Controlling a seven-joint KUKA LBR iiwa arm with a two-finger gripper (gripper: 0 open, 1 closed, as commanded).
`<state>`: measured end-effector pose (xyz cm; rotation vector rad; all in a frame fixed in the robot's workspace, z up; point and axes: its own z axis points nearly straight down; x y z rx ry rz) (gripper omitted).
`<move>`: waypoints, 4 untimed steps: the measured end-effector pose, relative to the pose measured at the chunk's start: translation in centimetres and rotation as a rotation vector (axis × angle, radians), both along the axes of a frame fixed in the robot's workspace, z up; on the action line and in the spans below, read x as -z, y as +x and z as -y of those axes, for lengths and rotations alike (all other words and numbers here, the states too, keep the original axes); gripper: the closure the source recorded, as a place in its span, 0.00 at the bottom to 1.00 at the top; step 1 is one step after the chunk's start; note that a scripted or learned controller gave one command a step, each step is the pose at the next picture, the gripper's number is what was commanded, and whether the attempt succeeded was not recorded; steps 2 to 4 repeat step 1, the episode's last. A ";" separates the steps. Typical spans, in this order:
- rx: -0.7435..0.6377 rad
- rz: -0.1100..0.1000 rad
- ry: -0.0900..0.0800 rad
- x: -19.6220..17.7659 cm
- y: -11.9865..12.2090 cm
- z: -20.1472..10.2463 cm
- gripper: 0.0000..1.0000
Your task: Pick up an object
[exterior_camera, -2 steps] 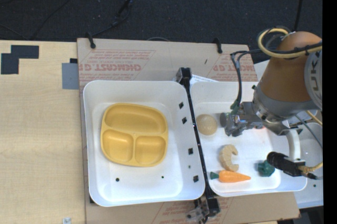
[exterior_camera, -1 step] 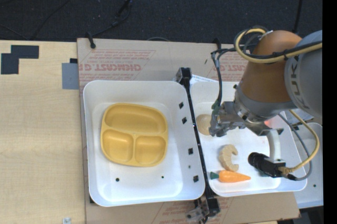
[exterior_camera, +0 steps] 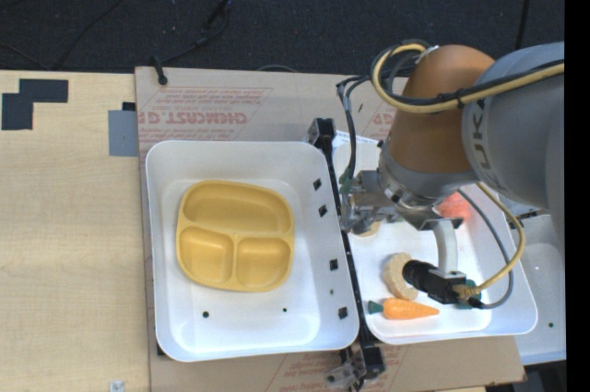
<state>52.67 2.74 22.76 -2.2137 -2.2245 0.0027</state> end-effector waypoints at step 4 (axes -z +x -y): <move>0.000 0.000 0.000 1.0 1.4 -5.0 1.00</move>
